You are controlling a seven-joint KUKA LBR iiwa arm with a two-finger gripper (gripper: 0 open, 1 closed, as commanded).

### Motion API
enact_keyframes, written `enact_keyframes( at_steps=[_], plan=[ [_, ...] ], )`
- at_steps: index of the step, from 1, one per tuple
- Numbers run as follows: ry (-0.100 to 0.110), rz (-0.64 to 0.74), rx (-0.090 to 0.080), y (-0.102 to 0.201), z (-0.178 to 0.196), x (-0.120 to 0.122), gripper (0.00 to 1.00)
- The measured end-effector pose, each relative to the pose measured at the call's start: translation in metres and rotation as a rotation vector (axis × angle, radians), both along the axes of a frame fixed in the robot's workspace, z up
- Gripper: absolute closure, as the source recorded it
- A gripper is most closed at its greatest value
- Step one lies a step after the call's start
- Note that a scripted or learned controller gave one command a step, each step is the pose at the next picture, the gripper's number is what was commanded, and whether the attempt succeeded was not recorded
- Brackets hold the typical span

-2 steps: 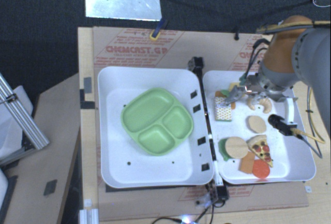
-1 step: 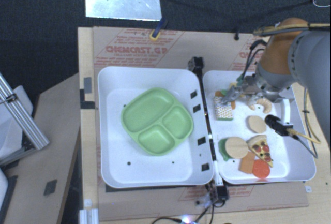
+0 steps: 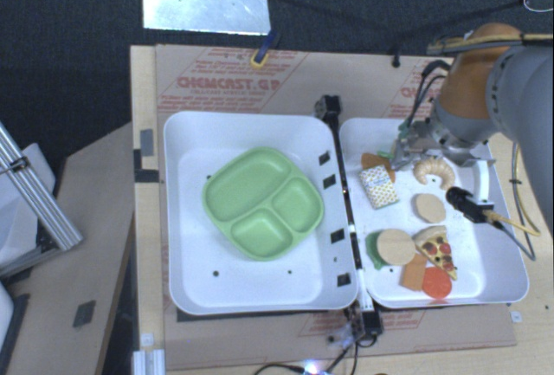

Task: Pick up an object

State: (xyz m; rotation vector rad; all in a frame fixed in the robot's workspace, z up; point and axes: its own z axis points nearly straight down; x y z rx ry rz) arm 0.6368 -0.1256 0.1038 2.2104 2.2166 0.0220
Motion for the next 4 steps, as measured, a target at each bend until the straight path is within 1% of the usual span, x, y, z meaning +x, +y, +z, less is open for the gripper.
enact_keyframes(
  at_steps=[1, 2, 3, 4],
  plan=[
    [0.011, 0.003, -0.003, 0.009, 0.059, 0.005, 1.00],
    [0.009, 0.003, -0.003, 0.010, 0.124, 0.008, 1.00],
    [0.014, 0.003, -0.003, 0.010, 0.122, 0.009, 1.00],
    [0.017, 0.005, -0.001, 0.055, 0.125, -0.017, 1.00]
  ],
)
